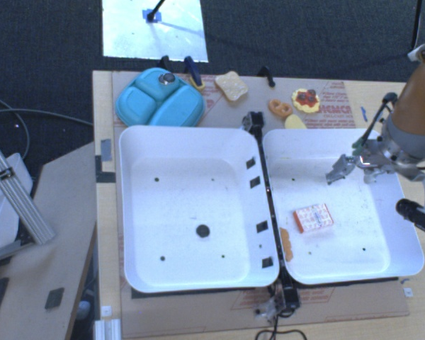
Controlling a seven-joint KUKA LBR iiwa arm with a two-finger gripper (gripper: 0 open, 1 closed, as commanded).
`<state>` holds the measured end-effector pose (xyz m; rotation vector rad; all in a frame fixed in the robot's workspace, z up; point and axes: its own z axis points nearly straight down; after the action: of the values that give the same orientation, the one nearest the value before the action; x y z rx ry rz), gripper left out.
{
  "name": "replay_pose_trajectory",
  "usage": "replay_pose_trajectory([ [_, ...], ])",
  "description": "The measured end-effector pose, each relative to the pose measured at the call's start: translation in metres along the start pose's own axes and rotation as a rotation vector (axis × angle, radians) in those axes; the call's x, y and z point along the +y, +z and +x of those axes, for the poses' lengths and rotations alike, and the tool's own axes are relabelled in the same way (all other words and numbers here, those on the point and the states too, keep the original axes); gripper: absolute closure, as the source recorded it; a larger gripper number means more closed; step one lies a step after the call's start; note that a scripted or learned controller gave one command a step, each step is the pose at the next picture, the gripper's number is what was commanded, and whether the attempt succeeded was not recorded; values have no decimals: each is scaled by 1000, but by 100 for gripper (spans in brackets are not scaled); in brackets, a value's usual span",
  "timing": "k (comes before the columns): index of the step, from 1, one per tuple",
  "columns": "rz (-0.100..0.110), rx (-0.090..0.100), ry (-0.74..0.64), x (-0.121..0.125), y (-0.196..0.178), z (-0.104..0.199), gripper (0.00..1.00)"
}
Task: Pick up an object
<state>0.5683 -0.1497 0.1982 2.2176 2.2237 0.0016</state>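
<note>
from the overhead camera, the gripper [348, 164] hangs over the upper part of the right bin [404, 261], its fingers [336, 171] spread apart with nothing between them. a small red-and-white box [313, 218] lies flat on that bin's floor, below and left of the gripper and apart from it. an orange piece [286, 245] rests by the bin's left wall. the left bin [138, 190] holds a small dark disc [202, 230]. behind the bins sit a blue divided tray [160, 99], a toast slice [231, 86] and a pretzel [279, 107].
</note>
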Motion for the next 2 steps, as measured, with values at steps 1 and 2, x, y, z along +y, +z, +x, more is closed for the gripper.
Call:
replay_pose_trajectory([
  [1,-3,-3,7,-55,-57,-61,0],
  [2,3,5,-5,-19,101,1,0],
])
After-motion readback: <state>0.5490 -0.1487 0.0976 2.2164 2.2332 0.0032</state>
